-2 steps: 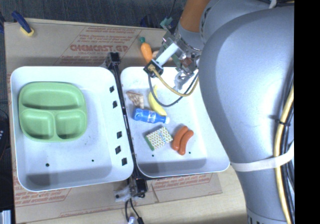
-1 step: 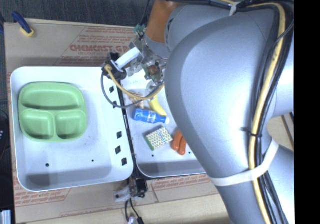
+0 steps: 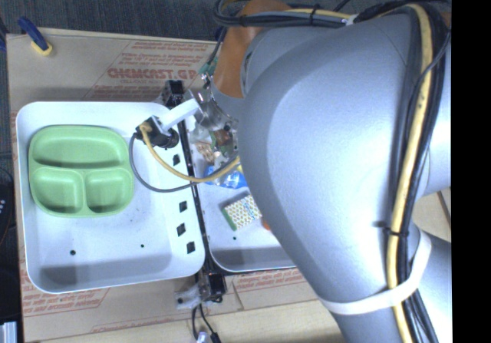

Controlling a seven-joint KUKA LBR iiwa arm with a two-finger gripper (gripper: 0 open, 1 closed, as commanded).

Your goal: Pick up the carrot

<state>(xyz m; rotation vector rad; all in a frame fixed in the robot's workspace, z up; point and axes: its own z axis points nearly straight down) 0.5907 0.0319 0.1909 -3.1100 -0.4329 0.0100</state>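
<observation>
**Grey arm, orange band, trailing cables**

The robot arm (image 3: 337, 157) shows a broad, smooth grey shell with an orange band (image 3: 234, 50) above the wrist. Black and yellow cables (image 3: 410, 134) run along its casing; a white strap (image 3: 383, 299) circles the lower segment.

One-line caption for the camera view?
Grey arm looms over right bin; green divided tray sits in left bin.

Arm (image 3: 337, 157) covers most of right bin (image 3: 253, 261); near-left corner strip alone exposed. Carrot: cannot tell where. Gripper (image 3: 205, 115) fingers lost in wrist clutter and cables. Patterned green item (image 3: 240, 212) and blue item (image 3: 229, 177) partly under arm, identity unclear.
</observation>
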